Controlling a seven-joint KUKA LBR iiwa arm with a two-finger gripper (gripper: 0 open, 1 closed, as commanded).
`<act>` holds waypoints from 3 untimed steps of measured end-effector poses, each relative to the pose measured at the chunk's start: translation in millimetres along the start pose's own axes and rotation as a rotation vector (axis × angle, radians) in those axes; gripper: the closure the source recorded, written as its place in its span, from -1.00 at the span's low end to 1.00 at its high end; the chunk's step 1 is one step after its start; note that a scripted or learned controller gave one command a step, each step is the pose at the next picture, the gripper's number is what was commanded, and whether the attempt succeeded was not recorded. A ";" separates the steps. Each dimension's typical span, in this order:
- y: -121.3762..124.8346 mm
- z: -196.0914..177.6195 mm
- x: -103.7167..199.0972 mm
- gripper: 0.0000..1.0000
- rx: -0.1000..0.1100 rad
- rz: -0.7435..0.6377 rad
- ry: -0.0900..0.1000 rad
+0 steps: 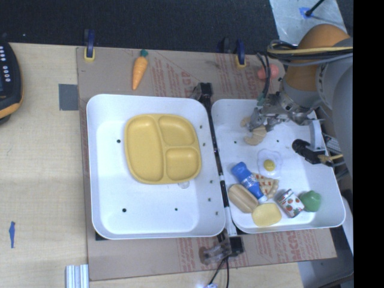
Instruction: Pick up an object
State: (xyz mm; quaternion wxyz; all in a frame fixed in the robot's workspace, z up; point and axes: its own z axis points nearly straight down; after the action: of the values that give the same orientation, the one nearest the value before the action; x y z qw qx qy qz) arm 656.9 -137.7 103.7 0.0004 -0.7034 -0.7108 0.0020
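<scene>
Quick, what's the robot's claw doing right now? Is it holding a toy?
Gripper: low in the right bin, right over a tan toy; whether it holds it cannot be told.

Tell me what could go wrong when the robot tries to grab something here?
1. The gripper is low over a small tan piece near the right bin's far wall; that piece looks small, so it might slip away.
2. The other toys, such as the blue bottle, hot dog and green ball, lie crowded together, so a grab there might bump neighbours or catch two.
</scene>
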 end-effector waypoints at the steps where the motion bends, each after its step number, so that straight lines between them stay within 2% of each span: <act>1: -108.1 -50.6 -25.6 1.00 0.003 0.012 0.001; 2: -45.5 -90.7 60.0 1.00 -0.008 -0.003 0.005; 3: -47.7 -148.3 118.5 1.00 -0.007 0.000 0.004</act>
State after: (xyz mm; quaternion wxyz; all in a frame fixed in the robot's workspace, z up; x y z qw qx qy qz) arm 608.5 -19.4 252.0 -0.0006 -0.7033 -0.7109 -0.0019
